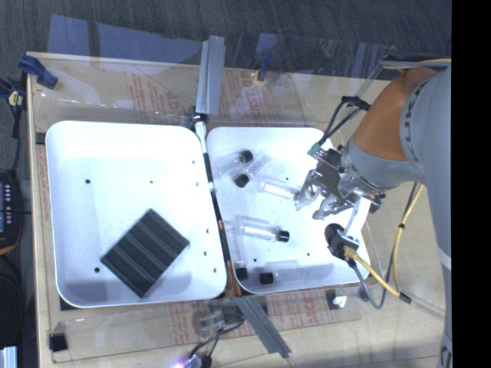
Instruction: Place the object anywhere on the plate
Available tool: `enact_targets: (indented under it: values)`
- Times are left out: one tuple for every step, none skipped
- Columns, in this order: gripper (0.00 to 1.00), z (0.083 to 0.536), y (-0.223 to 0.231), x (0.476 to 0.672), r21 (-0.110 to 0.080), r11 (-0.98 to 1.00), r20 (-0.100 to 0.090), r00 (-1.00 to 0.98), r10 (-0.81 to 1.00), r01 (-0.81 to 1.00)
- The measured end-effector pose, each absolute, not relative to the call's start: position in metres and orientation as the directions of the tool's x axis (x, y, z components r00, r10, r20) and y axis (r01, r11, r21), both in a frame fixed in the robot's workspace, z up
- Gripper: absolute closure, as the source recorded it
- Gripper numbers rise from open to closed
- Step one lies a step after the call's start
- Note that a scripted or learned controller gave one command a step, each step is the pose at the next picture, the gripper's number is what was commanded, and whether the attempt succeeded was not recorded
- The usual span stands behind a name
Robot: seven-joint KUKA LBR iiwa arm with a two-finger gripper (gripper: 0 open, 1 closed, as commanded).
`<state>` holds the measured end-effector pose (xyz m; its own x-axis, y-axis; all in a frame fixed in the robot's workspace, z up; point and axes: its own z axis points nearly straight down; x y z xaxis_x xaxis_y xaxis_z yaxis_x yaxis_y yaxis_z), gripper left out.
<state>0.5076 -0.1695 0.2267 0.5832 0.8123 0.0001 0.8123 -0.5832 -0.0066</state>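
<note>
Left of the claw (321,198), the bin floor (299,236) is cluttered by clear vials (261,230); farther left, open room is left around the dark plate (146,251).

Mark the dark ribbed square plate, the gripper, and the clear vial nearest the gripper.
Dark ribbed square plate (146,252): camera view, centre of top face.
Gripper (321,198): camera view, between fingertips.
Clear vial (275,186): camera view, mid-body.
</note>
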Motion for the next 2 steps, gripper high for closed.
enact_targets:
  values:
    - [1.00,0.198,-0.086,0.536,-0.009,-0.659,-0.003,0.659,0.752,0.752]
    - [1.00,0.190,-0.019,0.607,-0.007,-0.621,-0.003,0.621,0.784,0.784]
